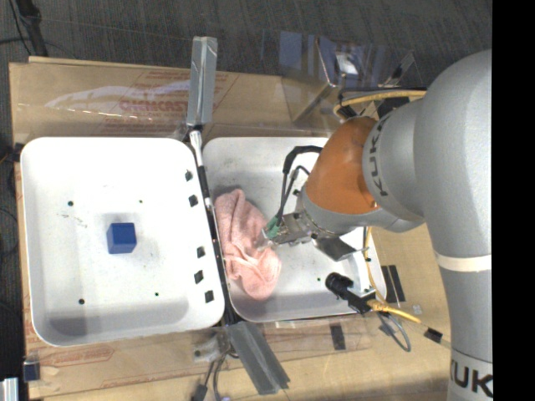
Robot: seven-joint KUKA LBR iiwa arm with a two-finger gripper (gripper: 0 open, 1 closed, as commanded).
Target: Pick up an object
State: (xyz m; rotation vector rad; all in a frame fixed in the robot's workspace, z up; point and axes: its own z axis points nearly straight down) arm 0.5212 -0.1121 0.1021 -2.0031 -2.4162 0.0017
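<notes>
Two candidates sit on my bench: a small blue cube [122, 237] alone in the left bin [50, 174], and a pink cloth [245, 242] bunched against the left wall of the right bin [251, 153]. My gripper [274, 230] is low over the right bin, at the cloth's right edge, so I take the cloth to be the thing in hand. Whether it is spread, closed or pinching fabric I cannot tell, because the orange wrist band [343, 178] and the grey arm [435, 149] cover most of it from this slant. To do this step well, I would aim at the thickest fold near the cloth's middle rather than its thin edge, press down enough to gather fabric, then close before rising. I would lift straight up and slowly, keeping off the divider between the bins. A soft cloth may slip or trail, so I would confirm it hangs clear before counting it picked.
</notes>
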